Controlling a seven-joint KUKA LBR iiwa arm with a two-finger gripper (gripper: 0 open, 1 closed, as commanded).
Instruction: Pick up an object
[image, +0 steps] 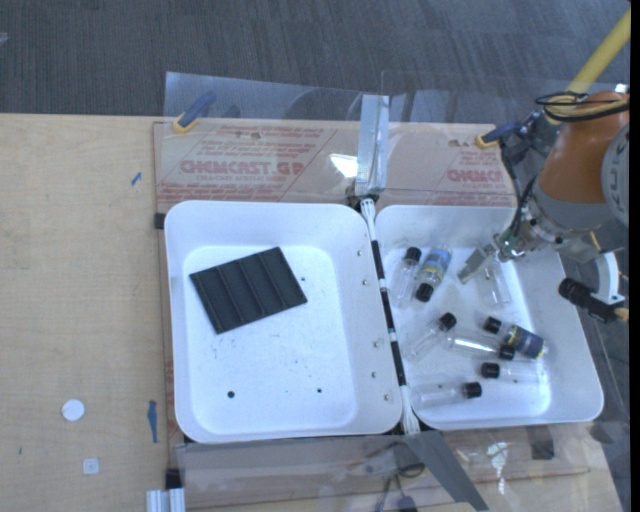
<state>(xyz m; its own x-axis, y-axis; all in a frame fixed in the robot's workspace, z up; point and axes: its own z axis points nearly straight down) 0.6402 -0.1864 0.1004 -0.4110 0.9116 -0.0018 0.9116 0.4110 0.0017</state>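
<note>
Nearest to me, along the bottom edge, I see grey strips of tape (445, 470) on the wooden surface (70, 250) just in front of the two white bins. On the bare wood to the left sit a small white disc (73, 409) and a short blue mark (152, 420). The left bin (190, 225) holds a dark ribbed mat (248, 288) lying flat and turned at a slant, with a few dark specks scattered on the bin floor below it. The right bin (580, 385) holds a loose scatter of small clear vials with black caps: one (445, 392) lies near the front edge, one (430, 336) near the middle, another (408, 268) toward the back left, and two with blue labels, one (433, 272) beside that back vial and one (515, 338) toward the right. Behind both bins lies a clear plastic sheet with red lettering (235, 160), held by a metal bracket (372, 145) at the middle. The arm (585, 160), with its orange band, comes in at the upper right, and its jaws (488, 261) hang over the back part of the right bin, spread apart with nothing between them, just above a clear vial (497, 288).
</note>
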